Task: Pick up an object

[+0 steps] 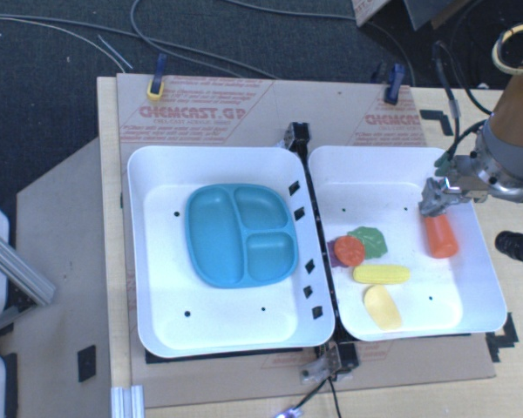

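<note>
The gripper (436, 200) is hovering in the right bin (392, 159) directly above the orange carrot-like piece's (441, 236) upper end, perhaps touching it, though I cannot tell how its jaws are set

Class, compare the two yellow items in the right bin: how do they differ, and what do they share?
The corn cob is a deeper yellow and lies crosswise; the pale yellow piece below it is lighter, broader and angled toward the bin's near edge. The corn looks slimmer. Both lie flat in the right bin, away from the gripper.
</note>
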Controlling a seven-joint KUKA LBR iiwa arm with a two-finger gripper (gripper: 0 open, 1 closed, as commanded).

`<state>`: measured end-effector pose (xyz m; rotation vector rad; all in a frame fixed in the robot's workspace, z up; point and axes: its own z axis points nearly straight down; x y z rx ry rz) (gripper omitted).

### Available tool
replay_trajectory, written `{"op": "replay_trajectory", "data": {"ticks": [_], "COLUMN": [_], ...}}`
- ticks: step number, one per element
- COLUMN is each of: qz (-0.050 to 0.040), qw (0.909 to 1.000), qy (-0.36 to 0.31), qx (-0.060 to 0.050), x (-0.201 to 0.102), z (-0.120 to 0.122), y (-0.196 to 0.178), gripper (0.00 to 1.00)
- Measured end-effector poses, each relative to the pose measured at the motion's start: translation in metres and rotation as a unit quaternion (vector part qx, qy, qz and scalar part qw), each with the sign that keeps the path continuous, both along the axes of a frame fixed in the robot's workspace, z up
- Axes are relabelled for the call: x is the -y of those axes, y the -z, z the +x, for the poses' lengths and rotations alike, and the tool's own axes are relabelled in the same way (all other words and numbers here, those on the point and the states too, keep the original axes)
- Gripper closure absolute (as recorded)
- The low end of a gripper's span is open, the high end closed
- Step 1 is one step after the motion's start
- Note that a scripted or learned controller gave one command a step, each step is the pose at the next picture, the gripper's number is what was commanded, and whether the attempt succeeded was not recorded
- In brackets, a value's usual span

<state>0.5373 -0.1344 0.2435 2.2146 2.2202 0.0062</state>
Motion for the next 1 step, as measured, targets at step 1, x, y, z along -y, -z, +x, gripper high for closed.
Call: {"op": "replay_trajectory", "data": {"ticks": [1], "qz": [0.0013], "qw": [1.0], "qy": [-0.002], "qx": [-0.002], "x": [-0.0543], "z": [0.0021], "y": [-0.0051], "gripper": [1.0]}}
